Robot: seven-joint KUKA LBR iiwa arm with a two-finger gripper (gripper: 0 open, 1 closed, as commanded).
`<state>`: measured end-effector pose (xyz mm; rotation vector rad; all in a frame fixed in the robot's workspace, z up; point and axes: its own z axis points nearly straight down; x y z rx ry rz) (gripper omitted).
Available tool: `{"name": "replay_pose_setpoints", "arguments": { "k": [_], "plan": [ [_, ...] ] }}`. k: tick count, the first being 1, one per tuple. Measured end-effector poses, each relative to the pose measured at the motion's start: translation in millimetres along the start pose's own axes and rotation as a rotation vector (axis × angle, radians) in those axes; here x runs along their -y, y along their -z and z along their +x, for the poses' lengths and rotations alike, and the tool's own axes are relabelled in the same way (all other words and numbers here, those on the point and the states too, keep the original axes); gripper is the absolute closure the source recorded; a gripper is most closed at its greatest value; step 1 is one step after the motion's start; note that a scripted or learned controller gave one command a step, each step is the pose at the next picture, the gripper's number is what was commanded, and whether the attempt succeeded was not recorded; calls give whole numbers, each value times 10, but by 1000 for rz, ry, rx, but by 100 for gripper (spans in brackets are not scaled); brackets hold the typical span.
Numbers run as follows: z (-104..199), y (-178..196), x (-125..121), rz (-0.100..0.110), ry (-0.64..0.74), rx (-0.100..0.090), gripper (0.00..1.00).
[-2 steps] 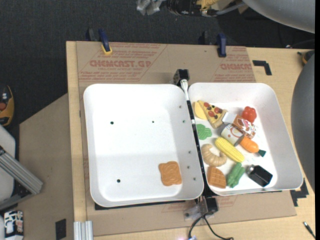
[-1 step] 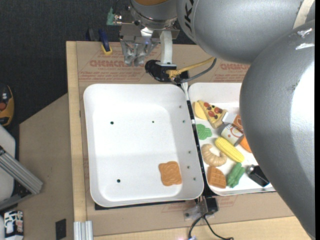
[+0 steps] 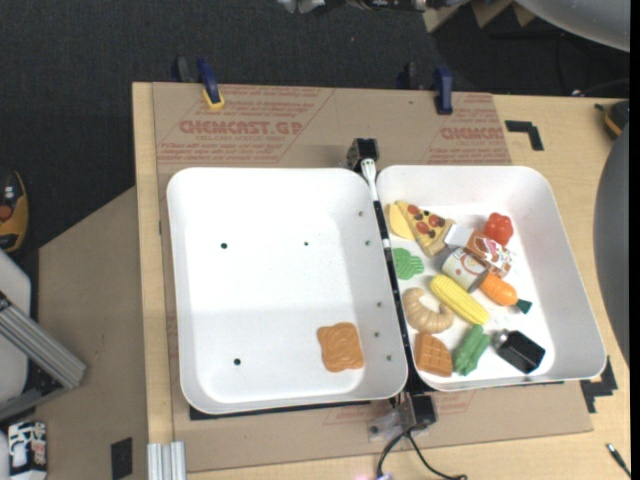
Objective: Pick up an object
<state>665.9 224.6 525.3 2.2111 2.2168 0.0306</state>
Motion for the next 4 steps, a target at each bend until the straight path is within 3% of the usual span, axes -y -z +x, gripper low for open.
{"name": "replay_pose_setpoints", "arguments": {
  "k": [1, 2, 3, 4],
  "plan": [
    [-20, -1954, 241, 40, -4, 12, 100],
    [-3, -632, 0, 4, -1, 1, 100],
    [3, 165, -3, 9, 0, 3, 100],
    [-10, -1013, 200, 34, -4, 10, 100]
  ]
}}
